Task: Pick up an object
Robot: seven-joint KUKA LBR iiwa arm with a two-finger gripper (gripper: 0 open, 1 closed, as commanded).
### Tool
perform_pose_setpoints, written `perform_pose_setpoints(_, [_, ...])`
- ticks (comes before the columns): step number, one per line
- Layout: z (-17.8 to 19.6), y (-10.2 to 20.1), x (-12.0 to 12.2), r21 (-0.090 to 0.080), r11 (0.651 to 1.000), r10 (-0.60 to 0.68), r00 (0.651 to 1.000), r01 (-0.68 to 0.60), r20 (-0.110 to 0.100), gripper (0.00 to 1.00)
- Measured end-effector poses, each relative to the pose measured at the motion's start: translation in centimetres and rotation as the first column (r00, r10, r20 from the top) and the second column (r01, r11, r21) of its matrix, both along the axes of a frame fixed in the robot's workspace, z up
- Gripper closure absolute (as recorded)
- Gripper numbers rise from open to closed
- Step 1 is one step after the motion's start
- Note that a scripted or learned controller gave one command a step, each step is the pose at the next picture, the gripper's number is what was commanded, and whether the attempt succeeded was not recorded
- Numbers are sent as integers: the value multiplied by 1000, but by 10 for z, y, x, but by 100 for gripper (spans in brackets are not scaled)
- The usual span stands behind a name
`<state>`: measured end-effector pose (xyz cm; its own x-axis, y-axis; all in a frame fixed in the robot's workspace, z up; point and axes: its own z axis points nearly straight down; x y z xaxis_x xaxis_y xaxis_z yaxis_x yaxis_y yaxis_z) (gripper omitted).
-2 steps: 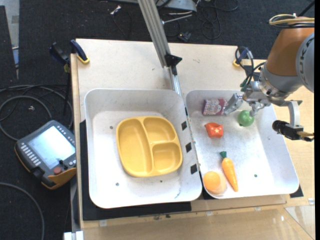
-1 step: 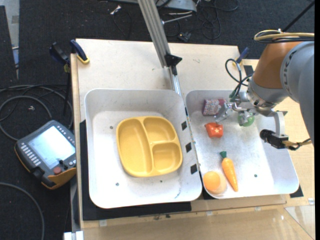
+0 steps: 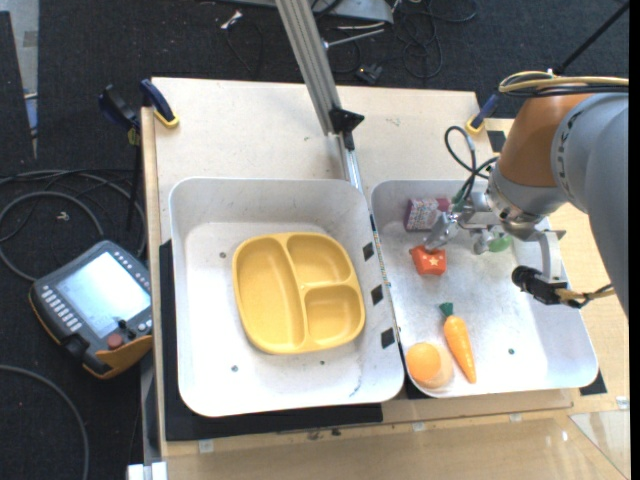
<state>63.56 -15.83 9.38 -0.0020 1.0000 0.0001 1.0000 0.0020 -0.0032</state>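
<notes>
Nearest in the right-hand shallow white bin lie a smooth round orange ball and a glossy plastic carrot. Further back sits a small red strawberry-shaped toy, just below my claw, then a pink crinkled packet. My arm bends in from the right; whether my claw is closed I cannot tell.

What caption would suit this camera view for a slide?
Grey arm's gripper hovers above a red toy in the right bin; yellow divided tray sits in the left bin.
</notes>
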Motion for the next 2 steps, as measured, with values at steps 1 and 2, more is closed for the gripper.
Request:
perform_pose_setpoints(1, [12, 0, 1, -1, 1000, 0, 1000, 0, 5, 100])
perform_pose_setpoints(2, [60, 9, 6, -1, 1000, 2, 1000, -2, 10, 100])
